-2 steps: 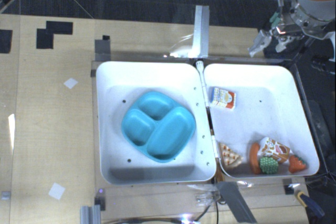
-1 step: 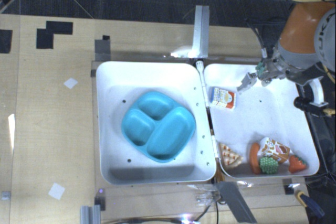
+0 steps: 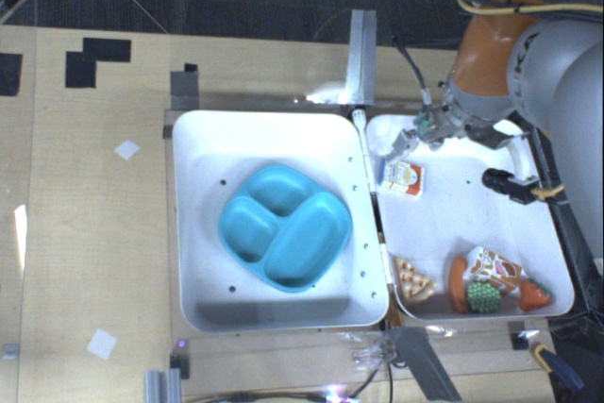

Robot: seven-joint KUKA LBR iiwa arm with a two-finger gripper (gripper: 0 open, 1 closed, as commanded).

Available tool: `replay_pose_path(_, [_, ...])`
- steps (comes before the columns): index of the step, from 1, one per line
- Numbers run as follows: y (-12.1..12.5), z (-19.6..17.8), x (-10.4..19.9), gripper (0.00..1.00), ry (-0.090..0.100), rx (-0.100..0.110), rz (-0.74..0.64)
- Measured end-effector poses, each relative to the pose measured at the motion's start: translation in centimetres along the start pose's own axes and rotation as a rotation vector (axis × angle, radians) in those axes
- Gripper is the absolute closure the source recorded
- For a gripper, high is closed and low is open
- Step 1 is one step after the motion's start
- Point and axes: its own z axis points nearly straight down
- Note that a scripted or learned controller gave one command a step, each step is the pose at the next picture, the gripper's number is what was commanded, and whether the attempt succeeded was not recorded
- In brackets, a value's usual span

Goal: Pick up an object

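**Colours and Patterns Across the Two Bins**

Both bins are seen in plain white: the left bin (image 3: 193, 203) and the right bin (image 3: 528, 231). A sky-blue divided plate (image 3: 285, 226) is set against the left one. In the right bin, a small carton (image 3: 403, 176) is shown in white with red and yellow print. A slice of toy pizza (image 3: 413, 279) is marked by tan with red dots. An orange piece (image 3: 458, 278), a green knobbly piece (image 3: 484, 297) and a white box patterned in orange (image 3: 494, 269) are grouped together. The surface (image 3: 85, 231) is pale wood, marked with black squares. The arm (image 3: 557, 61) is coloured grey, with an orange band (image 3: 486, 52).
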Motion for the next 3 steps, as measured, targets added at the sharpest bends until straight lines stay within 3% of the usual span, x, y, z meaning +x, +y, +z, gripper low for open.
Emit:
replay_pose_path(1, [2.6,-7.5,6.1,0.00,0.000,-0.003,-0.258])
replay_pose_path(2, [-2.8,-7.4,7.0,0.00,0.000,-0.001,-0.312])
replay_pose_path(3, [-2.4,-7.4,6.5,0.00,0.000,0.000,0.043])
